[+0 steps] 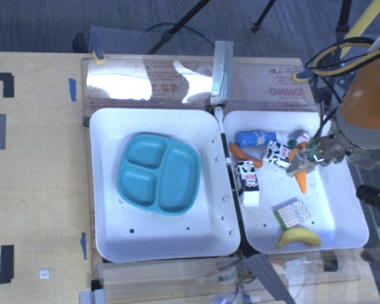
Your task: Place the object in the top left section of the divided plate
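Right beside end effector (307, 160), fingers' state impossible to tell, crowding carrot (300, 177) and toys: risking wrong pick, plate (158, 173) lying far across.

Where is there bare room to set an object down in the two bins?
All three sections of the blue divided plate are bare, as is the left bin floor around it. The right bin is crowded up top by the tool; bare floor lies between banana and carrot.
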{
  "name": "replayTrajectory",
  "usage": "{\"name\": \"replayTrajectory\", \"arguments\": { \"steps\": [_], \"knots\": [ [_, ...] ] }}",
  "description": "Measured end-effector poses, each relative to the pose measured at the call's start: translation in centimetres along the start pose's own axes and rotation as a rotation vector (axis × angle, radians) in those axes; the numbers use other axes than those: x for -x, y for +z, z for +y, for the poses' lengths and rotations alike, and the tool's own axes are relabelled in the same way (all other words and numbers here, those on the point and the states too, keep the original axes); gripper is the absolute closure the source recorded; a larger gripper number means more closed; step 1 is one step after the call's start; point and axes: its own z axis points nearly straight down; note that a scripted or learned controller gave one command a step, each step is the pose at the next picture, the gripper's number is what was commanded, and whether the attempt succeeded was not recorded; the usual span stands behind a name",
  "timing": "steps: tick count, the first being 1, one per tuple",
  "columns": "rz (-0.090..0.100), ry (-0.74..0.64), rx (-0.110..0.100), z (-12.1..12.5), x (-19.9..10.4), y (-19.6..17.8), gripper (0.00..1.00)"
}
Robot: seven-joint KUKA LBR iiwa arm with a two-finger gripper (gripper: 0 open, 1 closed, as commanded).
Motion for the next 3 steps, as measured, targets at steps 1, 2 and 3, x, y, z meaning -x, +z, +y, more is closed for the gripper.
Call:
{"name": "replayTrajectory", "arguments": {
  "steps": [1, 2, 3],
  "knots": [
    [-0.001, -0.188, 0.007, -4.1, -1.5, 11.7, 1.00],
    [0.000, -0.191, -0.003, -1.5, -16.2, 3.5, 1.00],
    [0.003, -0.141, 0.022, 4.2, -20.4, 10.4, 1.00]
  ]
}}
